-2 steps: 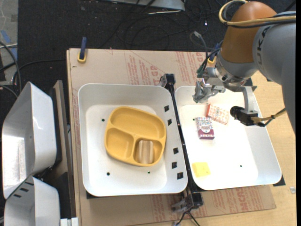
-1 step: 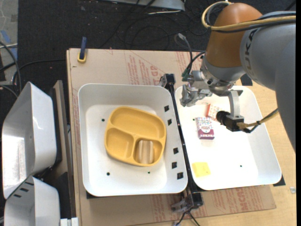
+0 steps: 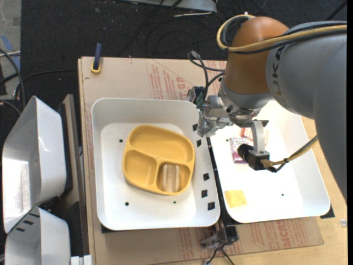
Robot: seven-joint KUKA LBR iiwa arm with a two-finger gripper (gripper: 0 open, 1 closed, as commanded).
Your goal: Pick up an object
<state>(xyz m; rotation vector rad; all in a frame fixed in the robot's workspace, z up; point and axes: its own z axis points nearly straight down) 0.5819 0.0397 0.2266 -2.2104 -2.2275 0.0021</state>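
Just end effector (image 3: 204, 127) near yellow tray (image 3: 144, 148)

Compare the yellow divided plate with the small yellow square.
The plate is much larger than the square. The plate is rounded with compartments; the square is flat, plain. The plate lies in the left bin, the square in the right bin. Both are yellow.

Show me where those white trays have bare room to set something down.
Roomiest: right bin's front, right of the yellow square. In the left bin, narrow strips around the yellow plate. Crowded: right bin's back, under the arm, by the pink packet.
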